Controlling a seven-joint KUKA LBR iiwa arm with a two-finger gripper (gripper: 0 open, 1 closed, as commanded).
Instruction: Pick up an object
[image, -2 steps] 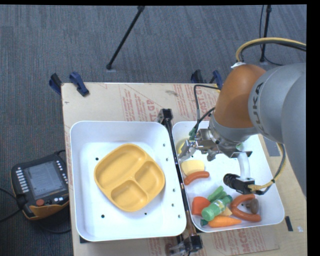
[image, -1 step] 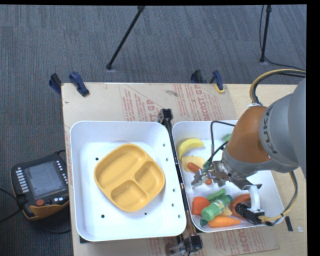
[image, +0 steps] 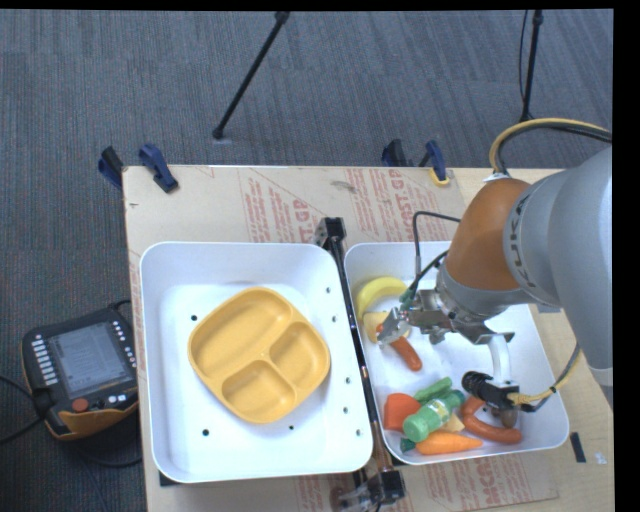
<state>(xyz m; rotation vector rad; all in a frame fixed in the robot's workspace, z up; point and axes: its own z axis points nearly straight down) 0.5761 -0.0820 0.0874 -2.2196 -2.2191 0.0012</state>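
Gripper (image: 397, 328) hangs low in the right white bin (image: 548, 372), its fingers seemingly closed around the small orange plastic carrot (image: 406, 352) beside the yellow plastic banana (image: 379, 292). Light, stiff and slick, that toy is probably best pinched across its middle. Grey arm (image: 560, 240) bends in from the right, wrist tipped leftward.

Arm (image: 560, 240) hides right bin's (image: 556, 420) far wall — partly.

- We see our grey arm (image: 570, 235) entering from three o'clock, its orange band (image: 487, 240) above the wrist.
- Our claw (image: 397, 325) points toward nine o'clock, angled downward.
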